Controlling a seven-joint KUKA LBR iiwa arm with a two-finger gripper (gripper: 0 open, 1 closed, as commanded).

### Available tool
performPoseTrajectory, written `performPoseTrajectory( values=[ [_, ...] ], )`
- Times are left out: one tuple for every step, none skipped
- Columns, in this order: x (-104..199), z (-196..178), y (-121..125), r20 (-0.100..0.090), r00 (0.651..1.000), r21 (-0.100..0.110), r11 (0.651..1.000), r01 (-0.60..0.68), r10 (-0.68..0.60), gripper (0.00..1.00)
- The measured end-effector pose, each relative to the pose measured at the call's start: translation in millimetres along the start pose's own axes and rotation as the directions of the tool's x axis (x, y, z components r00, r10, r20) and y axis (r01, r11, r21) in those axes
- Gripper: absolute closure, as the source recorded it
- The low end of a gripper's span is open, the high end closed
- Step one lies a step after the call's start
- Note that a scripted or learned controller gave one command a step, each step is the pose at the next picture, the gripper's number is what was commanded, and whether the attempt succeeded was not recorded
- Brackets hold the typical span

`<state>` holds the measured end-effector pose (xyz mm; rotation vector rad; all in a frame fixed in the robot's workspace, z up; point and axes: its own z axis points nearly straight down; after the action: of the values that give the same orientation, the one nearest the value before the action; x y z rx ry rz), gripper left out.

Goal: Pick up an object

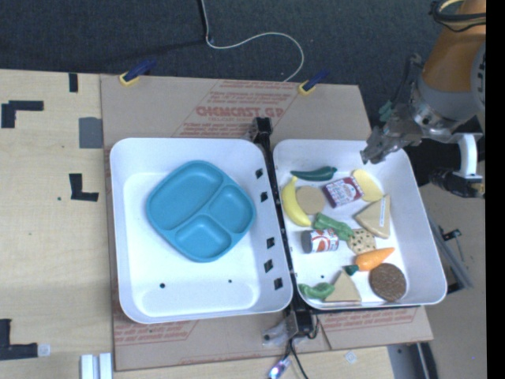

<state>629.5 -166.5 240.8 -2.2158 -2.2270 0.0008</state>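
A robot pincer (pixel 376 153), its opening impossible to judge, hovers over the right bin's (pixel 426 235) far rim; it should descend squarely over the nearby lemon (pixel 366 184).

A dark grey carpeted floor (pixel 102 18) fills the far side, crossed by a thin pale cable (pixel 260 42). Nearer lies a light wooden bench top (pixel 47 251) with black tape marks (pixel 22 110) on its left. A brown cardboard sheet (pixel 229 109) with red printing, perhaps lettering, is clipped at its far edge.
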Motion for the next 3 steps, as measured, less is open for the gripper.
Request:
performPoseTrajectory(
  values=[
    [0.8,-10.2,0.5,0.000,1.000,-0.001,1.000,0.002,-0.002,1.00],
    [56.2,-127.3,-7.7,0.000,1.000,-0.012,1.000,0.003,-0.003,1.00],
    [51.7,-30.4,-83.6,-0.002,1.000,0.013,1.000,-0.008,0.008,1.00]
  ],
)
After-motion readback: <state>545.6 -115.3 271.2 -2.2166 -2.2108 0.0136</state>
